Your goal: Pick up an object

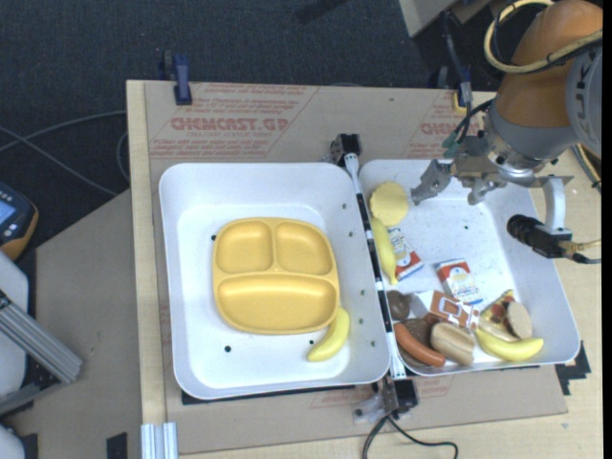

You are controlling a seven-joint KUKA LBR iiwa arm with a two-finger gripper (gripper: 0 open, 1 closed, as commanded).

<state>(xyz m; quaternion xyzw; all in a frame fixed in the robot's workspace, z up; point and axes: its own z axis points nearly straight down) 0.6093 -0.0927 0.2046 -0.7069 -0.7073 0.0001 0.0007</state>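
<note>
Reaching in from the right, the arm (pixel 540 75) bends down over the far end of the right bin (pixel 564 304), its gripper (pixel 449 182) hanging with fingers spread apart and nothing between them. Just left of the fingers lies a pale yellow round piece (pixel 389 202) beside a long yellow piece (pixel 384 249) along the bin's left wall. Small cartons (pixel 457 279), a sausage (pixel 417 343), a bread roll (pixel 452 342) and a banana (pixel 507 345) crowd the near end. In the left bin (pixel 182 256) sit a yellow divided plate (pixel 275 275) and a second banana (pixel 331 337).
</note>
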